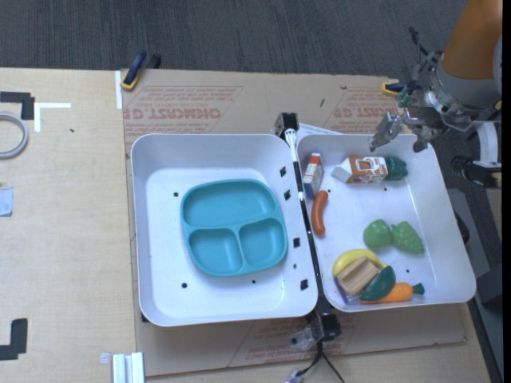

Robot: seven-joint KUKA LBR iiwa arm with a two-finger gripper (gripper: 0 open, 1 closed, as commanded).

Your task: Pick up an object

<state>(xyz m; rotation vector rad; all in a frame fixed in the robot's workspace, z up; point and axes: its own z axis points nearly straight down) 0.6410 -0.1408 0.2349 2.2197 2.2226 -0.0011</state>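
I see a pale wood counter (pixel 64 238) with a sheet of printed cardboard (pixel 200 106) laid over it, and dark grey carpet (pixel 239 14) beyond its far edge. A blue and yellow clamp (pixel 134 69) sits at the cardboard's far left corner. Black tape marks and a grey ring lie on the counter at the left.

Two shallow white bins stand side by side on the cardboard. The left bin (pixel 152 214) holds a teal divided plate (pixel 234 227) with three compartments, lying flat near its middle.

The right bin (pixel 447 238) holds the toy food I could pick from. A small bottle (pixel 312 175) and a sausage (pixel 319 213) lie along its left wall. A juice carton (pixel 363 169) lies on its side toward the far end, touching a dark green vegetable (pixel 396 167) on its right. Two light green pieces (pixel 393 236) sit together in the middle. At the near end a banana (pixel 351 260), a slice of bread (pixel 358 275), a dark green piece (pixel 378 284) and a carrot (pixel 397 293) are bunched together.

The end effector (pixel 402 131) hangs over the right bin's far right corner, fingers spread apart with nothing between them, just beyond the carton.
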